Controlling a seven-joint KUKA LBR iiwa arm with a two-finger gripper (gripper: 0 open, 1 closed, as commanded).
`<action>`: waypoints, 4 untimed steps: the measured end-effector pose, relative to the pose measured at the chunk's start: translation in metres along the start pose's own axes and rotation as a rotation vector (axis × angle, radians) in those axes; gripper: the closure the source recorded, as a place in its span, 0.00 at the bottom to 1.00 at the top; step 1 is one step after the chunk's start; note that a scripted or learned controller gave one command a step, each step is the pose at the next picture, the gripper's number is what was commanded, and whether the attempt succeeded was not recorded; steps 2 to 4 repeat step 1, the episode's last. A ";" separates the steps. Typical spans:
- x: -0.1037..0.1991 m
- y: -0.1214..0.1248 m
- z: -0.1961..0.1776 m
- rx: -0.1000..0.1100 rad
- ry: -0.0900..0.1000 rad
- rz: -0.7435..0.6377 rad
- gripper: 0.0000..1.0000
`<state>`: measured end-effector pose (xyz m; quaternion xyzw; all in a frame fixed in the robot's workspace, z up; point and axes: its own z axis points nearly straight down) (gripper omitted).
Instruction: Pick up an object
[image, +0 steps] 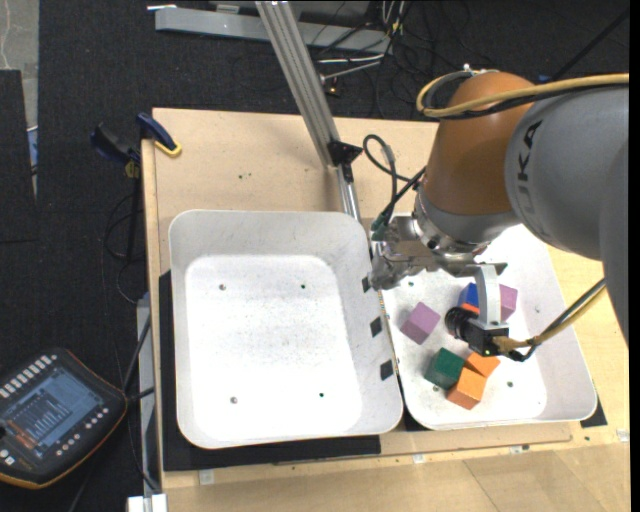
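Our gripper (386, 268) hangs at the ten o'clock edge of the right bin (545, 395); we cannot tell whether it is open or closed. Nothing looks picked yet: at its four o'clock lie a purple cube (421, 322), a green cube (441, 368) and an orange cube (471, 386).

Thick grey arm (585, 170) with glossy orange band (480, 140).

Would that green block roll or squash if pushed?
Probably neither: the green block has flat faces, so it likely slides, and it looks rigid. It touches the orange block, so a push may shift both.
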<state>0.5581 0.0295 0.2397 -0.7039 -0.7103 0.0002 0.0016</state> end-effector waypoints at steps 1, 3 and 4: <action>0.053 -0.020 0.011 0.001 0.000 0.001 1.00; 0.053 -0.020 0.011 0.001 0.000 0.001 1.00; 0.053 -0.020 0.011 0.001 0.000 0.001 1.00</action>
